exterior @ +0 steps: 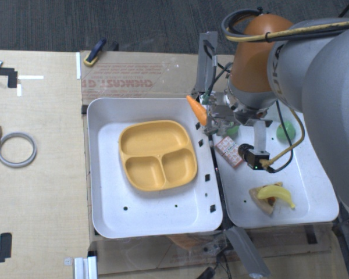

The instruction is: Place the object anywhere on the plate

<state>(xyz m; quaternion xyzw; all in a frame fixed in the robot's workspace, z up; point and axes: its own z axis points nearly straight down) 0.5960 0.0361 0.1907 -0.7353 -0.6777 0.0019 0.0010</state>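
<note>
Gripper (205, 116) is gripping the orange carrot (196, 110) btwn its fingers, hovering over the bins' shared edge just right of the yellow plate (157, 154).

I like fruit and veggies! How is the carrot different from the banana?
The carrot is orange and straight; the banana is yellow and curved. The carrot is up by the gripper, over the edge between the two bins, while the banana lies on the floor of the right bin, far from the gripper. Both look like toy food, and neither is on the yellow plate yet.
</note>
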